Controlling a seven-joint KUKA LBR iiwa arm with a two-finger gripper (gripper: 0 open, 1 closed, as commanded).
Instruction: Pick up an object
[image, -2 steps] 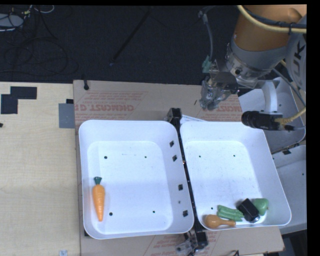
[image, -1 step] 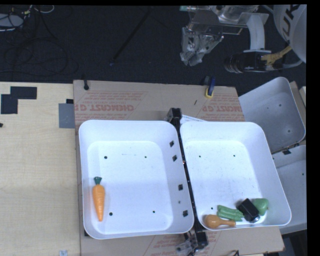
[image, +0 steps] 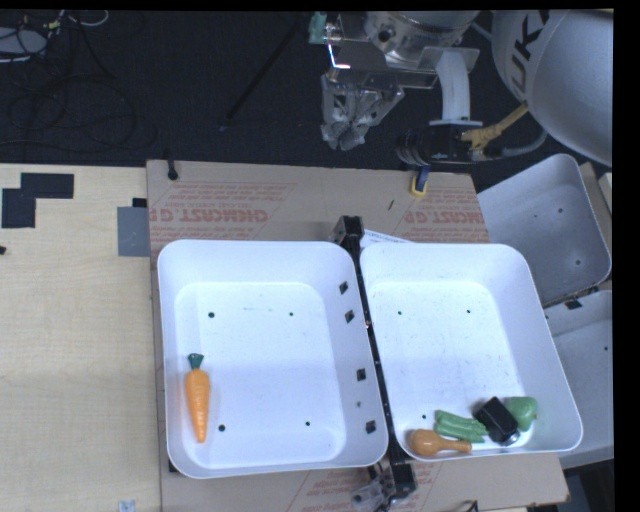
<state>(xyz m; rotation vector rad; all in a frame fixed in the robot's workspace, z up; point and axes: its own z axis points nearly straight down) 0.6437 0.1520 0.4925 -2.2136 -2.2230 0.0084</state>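
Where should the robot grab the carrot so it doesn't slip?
Probably grab the carrot around its thick orange upper half, just below the green top. It lies flat, tip pointing toward the camera, apart from the left bin's walls, so the pincer could come straight down across its width.

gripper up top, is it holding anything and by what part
Nothing is held: the gripper hangs above the bins with nothing between its fingers; the carrot lies in the left bin.

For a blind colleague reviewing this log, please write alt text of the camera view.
Two white bins sit side by side; the left bin holds a carrot, the right bin a cluster of green, black and tan items in its near corner. The gripper hangs above, behind the bins.
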